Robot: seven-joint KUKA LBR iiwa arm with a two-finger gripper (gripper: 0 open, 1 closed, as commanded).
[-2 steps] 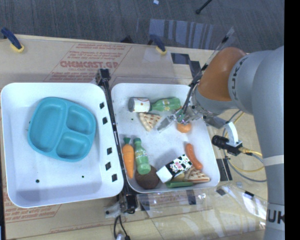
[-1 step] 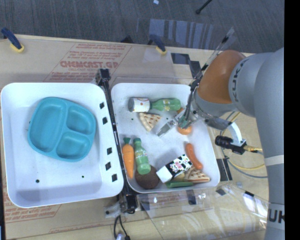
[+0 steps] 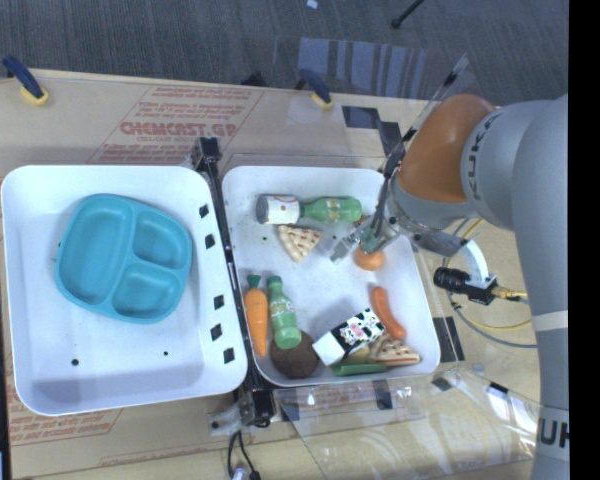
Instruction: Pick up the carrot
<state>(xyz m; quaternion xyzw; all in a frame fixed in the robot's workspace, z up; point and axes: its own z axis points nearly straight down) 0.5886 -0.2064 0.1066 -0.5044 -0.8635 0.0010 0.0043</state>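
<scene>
The carrot (image 3: 256, 317), orange with a green top, lies lengthwise against the left wall of the right bin (image 3: 242, 193), next to a small green bottle (image 3: 283, 314). My gripper (image 3: 355, 245) hangs over the middle right of that bin, well to the upper right of the carrot and apart from it. Its two fingers stand open with nothing between them. A small round orange fruit (image 3: 370, 260) sits just below the right finger.
The right bin also holds a lying green bottle with a white label (image 3: 310, 209), a wedge of waffle (image 3: 298, 240), a red sausage (image 3: 387, 313), a cow-patterned carton (image 3: 352, 335), a pizza slice (image 3: 396, 353) and a brown ball (image 3: 298, 360). A blue divided plate (image 3: 125, 256) lies in the left bin (image 3: 40, 368).
</scene>
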